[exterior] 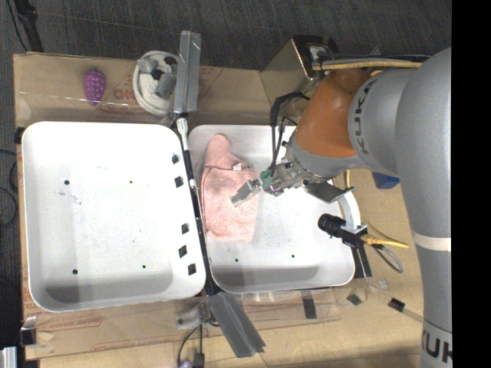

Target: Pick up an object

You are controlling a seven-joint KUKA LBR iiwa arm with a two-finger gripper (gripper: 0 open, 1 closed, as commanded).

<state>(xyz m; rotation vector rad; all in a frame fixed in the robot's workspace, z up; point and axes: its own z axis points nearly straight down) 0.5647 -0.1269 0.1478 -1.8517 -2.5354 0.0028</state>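
- Nearest the lens is the grey arm [426, 167], reaching in from the right, with its orange band [326, 121] hanging over the far right part of the right bin [268, 278].
- Below that band the gripper [245, 193] points left and downward. Its tip sits over the right edge of the pink cloth [226, 213].
- Whether the gripper is open or closed cannot be told from this angle, nor whether it touches the cloth.
- That pink cloth is the only loose thing in the bins. It lies crumpled in the left part of the right bin, against the wall shared with the left bin [100, 205], and runs from near the far wall to past the middle.
- Left bin and right bin stand side by side, touching, and the left one's white floor carries a few small dark dots.
- Small black tabs [184, 228] line the divide between the two.
- Beyond the bins, on the brown board [46, 83], a small purple knobbly thing [94, 85] lies apart from a white roll [153, 83], which sits just beside a grey bar [188, 71].
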